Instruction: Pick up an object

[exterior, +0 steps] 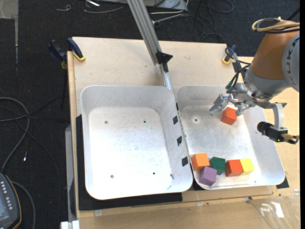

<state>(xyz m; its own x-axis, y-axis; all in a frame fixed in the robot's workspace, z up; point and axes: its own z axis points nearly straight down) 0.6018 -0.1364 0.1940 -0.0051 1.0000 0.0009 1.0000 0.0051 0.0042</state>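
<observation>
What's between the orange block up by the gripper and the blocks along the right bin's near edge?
Nothing: in the camera view, bare bin floor separates the upper orange block from the cluster of blocks.

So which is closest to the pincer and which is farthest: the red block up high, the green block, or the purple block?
From the pincer:
1. Red block, right under the pincer, in the right bin.
2. Green block, lower down, near the bin's bottom edge.
3. Purple block, lowest and a bit farther left.

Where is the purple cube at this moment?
The purple cube lies in the right bin, at its near left corner, just below the orange cube and left of the green cube.
</observation>
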